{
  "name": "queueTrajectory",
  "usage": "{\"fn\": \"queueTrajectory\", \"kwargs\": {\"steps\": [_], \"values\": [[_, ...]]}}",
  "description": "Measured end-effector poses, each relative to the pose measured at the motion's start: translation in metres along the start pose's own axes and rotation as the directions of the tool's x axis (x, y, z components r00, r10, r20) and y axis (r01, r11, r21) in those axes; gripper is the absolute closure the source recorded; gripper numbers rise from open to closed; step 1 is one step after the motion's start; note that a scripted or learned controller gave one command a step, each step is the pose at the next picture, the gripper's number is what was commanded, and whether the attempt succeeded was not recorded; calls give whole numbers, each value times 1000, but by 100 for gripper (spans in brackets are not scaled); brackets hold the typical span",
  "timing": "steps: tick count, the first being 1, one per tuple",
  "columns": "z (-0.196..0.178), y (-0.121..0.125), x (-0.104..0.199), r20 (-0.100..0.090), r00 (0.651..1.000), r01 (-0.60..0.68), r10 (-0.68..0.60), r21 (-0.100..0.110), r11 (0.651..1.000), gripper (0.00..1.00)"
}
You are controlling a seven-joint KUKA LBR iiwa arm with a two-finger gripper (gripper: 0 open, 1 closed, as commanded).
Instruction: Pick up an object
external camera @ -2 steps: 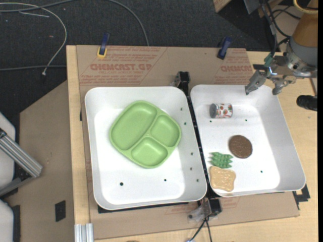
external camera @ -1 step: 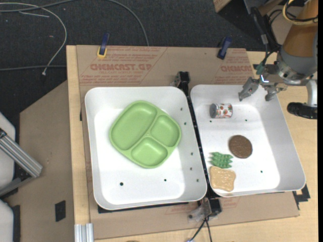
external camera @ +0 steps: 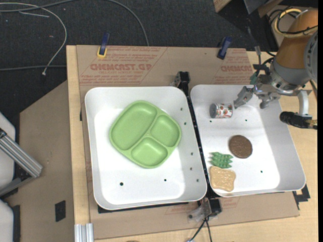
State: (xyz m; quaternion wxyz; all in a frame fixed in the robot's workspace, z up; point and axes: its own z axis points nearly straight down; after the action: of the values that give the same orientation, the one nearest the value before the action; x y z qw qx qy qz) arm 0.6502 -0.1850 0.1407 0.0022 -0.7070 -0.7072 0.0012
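On my screen I see two shallow white bins side by side on a bench covered with brown cardboard. In the left white bin (external camera: pixel 101 185) lies a light green plastic plate with three compartments (external camera: pixel 145 133), about in the middle, a little toward 12 o'clock. It lies flat and touches no wall of the bin.

In the right white bin (external camera: pixel 282 160) I count four things. A small can with a red and white label (external camera: pixel 221 110) lies on its side at about 10 o'clock of this bin. Toward 6 o'clock from it, near the middle of the bin, lies a flat round brown disc, like a cookie (external camera: pixel 240 146). At 7 o'clock I see a small green leafy toy piece (external camera: pixel 221 160), and just beside it, at 6 o'clock from it, a tan waffle-shaped toy piece (external camera: pixel 222 179). These two seem to touch, but I cannot be sure.

The two-finger gripper (external camera: pixel 250 98) of the grey arm hangs over the 12 o'clock part of the right bin, at 3 o'clock from the small can and near to it. Its fingers (external camera: pixel 240 97) stand spread apart, and nothing is between them.
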Motion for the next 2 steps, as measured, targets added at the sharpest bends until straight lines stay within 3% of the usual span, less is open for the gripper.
{"fn": "queueTrajectory", "kwargs": {"steps": [1,2], "values": [[27,3,-1,4,1000,0,0,-13,1000,0],[20,2,0,3,1000,1,-1,-10,1000,100]]}}
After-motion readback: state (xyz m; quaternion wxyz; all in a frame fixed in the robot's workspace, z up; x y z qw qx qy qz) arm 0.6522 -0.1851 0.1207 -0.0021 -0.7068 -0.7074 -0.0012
